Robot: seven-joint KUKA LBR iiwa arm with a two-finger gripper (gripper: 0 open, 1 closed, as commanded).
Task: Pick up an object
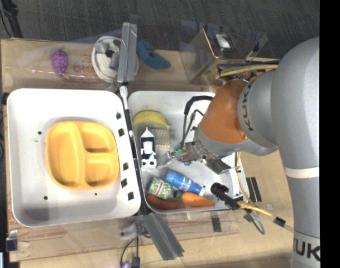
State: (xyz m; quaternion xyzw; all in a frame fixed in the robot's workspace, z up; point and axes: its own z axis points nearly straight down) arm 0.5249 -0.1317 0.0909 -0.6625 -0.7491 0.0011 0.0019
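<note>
Wooden bench [63, 233] seen from above at a slant, bearing two shallow white bins side by side. Candidate objects for the pick all lie in the right bin [175, 100]. A black-and-white carton [147, 149] stands near its left wall, with a banana [150, 118] just behind it. A blue bottle [183, 181] lies tilted toward the front. A green packet [161, 188], a carrot [197, 201] and a reddish-brown piece [161, 204] are crowded along the front wall.

The gripper [180, 153] is low inside this bin, between the carton and the blue bottle and close to both. Whether it is spread or pressed together cannot be told from this angle, and nothing can be seen held in it.

The step in hand appears to be the descent onto one object. To do it well, the tool should commit to a single target. The carton, standing apart from the front cluster, looks the cleaner choice. The tool should centre over that target before closing, so that neighbours are not nudged or caught.

The left bin [24, 149] holds a yellow divided tray [83, 152]. Behind the bins lie a purple toy [60, 61], a white coil [105, 57] and a blue cloth [153, 56].
</note>
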